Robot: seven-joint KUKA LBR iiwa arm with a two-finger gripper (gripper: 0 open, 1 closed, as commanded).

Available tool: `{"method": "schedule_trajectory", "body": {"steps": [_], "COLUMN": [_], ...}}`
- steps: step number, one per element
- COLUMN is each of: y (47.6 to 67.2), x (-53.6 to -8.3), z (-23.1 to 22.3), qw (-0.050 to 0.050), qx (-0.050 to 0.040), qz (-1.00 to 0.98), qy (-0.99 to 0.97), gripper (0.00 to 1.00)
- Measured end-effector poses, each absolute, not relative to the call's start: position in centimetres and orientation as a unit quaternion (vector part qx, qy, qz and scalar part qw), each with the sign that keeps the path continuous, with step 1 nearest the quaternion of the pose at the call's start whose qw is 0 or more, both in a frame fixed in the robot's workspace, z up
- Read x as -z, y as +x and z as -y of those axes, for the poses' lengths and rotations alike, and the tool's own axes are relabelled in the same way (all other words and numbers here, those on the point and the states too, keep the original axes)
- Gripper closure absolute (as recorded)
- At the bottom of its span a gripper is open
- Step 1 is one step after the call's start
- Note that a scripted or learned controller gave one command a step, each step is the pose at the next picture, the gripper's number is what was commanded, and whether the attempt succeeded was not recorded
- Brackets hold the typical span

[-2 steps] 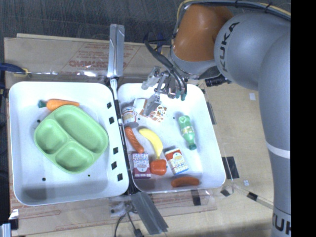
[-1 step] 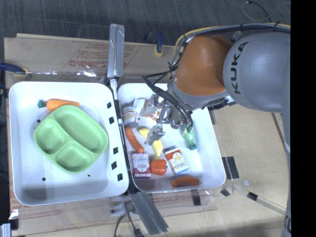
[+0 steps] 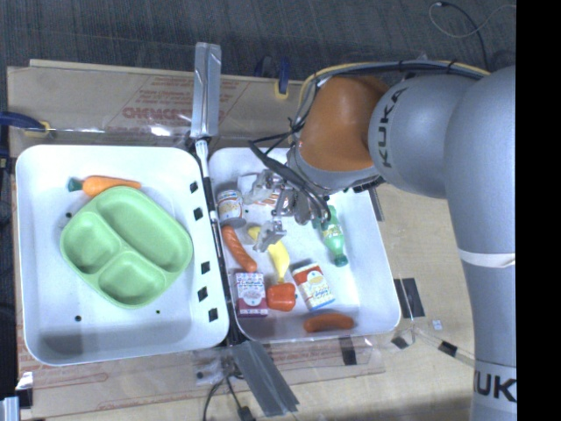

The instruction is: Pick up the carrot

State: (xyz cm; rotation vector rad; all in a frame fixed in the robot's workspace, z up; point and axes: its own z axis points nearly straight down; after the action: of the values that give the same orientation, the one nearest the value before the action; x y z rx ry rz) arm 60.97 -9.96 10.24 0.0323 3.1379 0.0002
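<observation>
From where I stand, the main risk is a grab in the wrong bin: the carrot (image 3: pixel 107 183) lies in the left bin (image 3: pixel 35 261), near its far edge and just beside the upper rim of the green divided tray (image 3: pixel 127 246), while the gripper (image 3: pixel 279 210) hangs over the crowded right bin (image 3: pixel 379 274), well apart from it. Whether the claw is spread or pinched I cannot tell; the wrist and cabling hide its tips, and nothing is visibly held. A second hazard is mistaken identity: an orange sausage-like piece (image 3: pixel 237 248) near the right bin's left wall resembles the target and sits far closer to the claw, so a descent here would likely take that, or jostle its neighbours. A third: the carrot rests close against the tray rim, so a careless closing could catch the tray or roll the carrot aside. Contents noted: left bin holds the tray and the carrot; right bin holds a small can (image 3: pixel 230 205), a green bottle (image 3: pixel 333 238), a yellow banana-like piece (image 3: pixel 278 258), a small red carton (image 3: pixel 251 292), a red-lidded tin (image 3: pixel 313 286), a red tomato-like piece (image 3: pixel 281 296) and a reddish sausage (image 3: pixel 330 324) near the front wall
</observation>
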Motion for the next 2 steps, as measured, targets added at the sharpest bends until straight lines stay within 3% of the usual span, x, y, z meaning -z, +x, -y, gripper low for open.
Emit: {"method": "schedule_trajectory", "body": {"steps": [1,2], "y": [63.4,64.0], "x": [-18.2,-19.3], "z": [15.5,8.1], "qw": [0.002,0.001], "qx": [0.0005,0.0], "qz": [-1.0,-1.0], "qy": [0.009,-0.016], "gripper": [0.0,0.0]}}
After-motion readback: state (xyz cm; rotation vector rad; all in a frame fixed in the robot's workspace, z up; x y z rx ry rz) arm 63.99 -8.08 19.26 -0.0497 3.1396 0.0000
